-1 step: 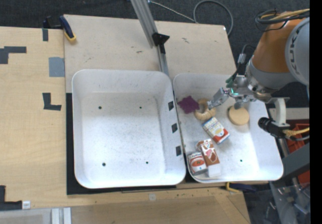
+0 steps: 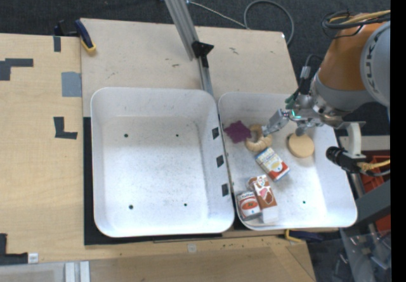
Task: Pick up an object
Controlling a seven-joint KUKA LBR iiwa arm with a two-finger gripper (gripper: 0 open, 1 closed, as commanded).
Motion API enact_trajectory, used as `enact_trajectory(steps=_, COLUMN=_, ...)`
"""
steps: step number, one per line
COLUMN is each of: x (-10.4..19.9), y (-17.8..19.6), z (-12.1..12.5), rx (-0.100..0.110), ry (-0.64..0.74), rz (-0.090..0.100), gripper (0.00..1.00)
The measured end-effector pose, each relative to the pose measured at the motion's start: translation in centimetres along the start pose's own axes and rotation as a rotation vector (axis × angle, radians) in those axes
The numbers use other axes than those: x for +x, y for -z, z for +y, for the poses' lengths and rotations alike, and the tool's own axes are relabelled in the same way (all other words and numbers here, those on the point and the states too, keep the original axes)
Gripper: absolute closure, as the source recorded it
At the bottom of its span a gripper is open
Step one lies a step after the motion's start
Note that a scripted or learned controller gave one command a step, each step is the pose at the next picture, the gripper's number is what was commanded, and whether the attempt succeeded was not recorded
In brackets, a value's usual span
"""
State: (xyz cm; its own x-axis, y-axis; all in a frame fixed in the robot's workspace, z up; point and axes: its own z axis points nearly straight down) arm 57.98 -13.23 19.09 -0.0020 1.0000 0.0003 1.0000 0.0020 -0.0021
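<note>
The right bin (image 2: pixel 330 211) holds several small items. A purple block (image 2: pixel 236 130) lies near its left wall, with a tan ring-shaped piece (image 2: pixel 257 141) beside it. A round tan bun (image 2: pixel 301 146) sits to the right. A small white and red carton (image 2: pixel 272 164) lies in the middle, and a red and brown box (image 2: pixel 262 195) and a small can (image 2: pixel 248 205) rest near the front. My gripper (image 2: pixel 283 118) hangs over the bin's back part, between the tan ring and the bun, fingers spread with nothing between them.
The left bin (image 2: pixel 152 160) stands next to the right one. A slanted metal pole (image 2: pixel 181 14) rises behind the bins. A cable loop (image 2: pixel 269 18) lies on the dark floor at the back. A yellow-handled clamp (image 2: pixel 84 35) sits at the board's far left corner.
</note>
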Motion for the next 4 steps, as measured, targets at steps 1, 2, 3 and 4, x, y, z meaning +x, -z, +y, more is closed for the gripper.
enact_trajectory(steps=1, x=0.8, y=-5.9, z=-0.8, rx=0.006, ry=-0.001, rz=0.0, gripper=0.0)
enact_trajectory(steps=2, x=0.8, y=-10.4, z=-0.8, rx=-0.001, ry=-0.001, rz=-0.002, gripper=0.0)
enact_trajectory(steps=3, x=0.9, y=-9.2, z=-0.8, rx=0.0, ry=0.0, rz=-0.001, gripper=1.0)
enact_trajectory(steps=4, x=0.3, y=-3.0, z=-0.6, rx=-0.007, ry=-0.001, rz=-0.002, gripper=1.0)
